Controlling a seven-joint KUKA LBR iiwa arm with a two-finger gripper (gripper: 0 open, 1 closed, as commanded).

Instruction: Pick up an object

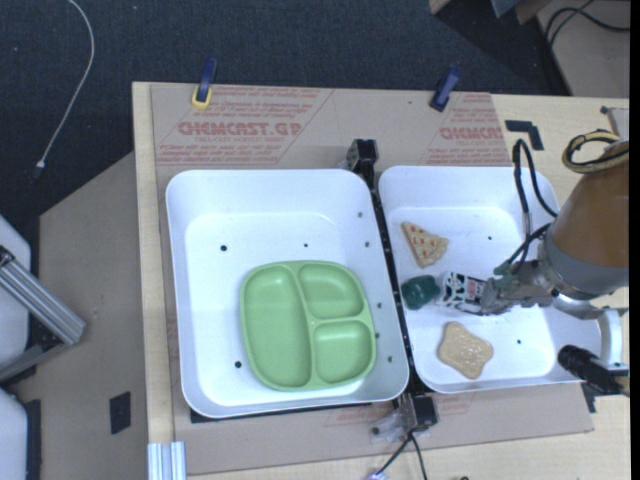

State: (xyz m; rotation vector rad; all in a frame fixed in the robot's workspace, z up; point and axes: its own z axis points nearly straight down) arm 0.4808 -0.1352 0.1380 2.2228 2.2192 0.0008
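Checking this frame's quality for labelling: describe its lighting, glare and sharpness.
Camera view: even, soft overhead light, faint shadows beside the green divided plate; mild glare washes out the white bins; the gripper and the small black-and-white object by it look slightly blurred.

Even bright overhead light; soft shadows; slight blur.

Grey arm [590, 243] from the right — orange-banded wrist bent low, tool [492, 296] down.

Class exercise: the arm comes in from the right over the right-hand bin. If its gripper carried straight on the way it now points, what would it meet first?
Probably the black-and-white cow-patterned toy, directly left of the gripper, with the dark green object just beyond. Their heights are unclear from above.
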